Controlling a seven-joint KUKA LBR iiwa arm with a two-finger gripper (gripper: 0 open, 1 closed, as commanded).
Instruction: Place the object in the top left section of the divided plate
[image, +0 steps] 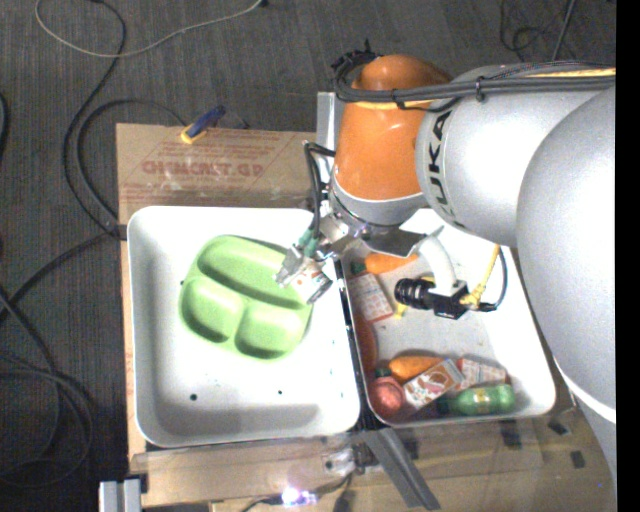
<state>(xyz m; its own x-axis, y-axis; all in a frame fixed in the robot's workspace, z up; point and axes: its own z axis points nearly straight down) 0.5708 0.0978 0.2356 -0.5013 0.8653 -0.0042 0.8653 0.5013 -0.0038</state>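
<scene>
Glossy green plastic divided plate (245, 297), smooth white plastic bins (160, 380), matt cardboard (210, 170).

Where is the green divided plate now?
The green divided plate lies in the left white bin, toward its upper middle, with the gripper over its right edge.

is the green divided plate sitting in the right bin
No, the green divided plate lies in the left bin, while the right bin holds other items.
</scene>
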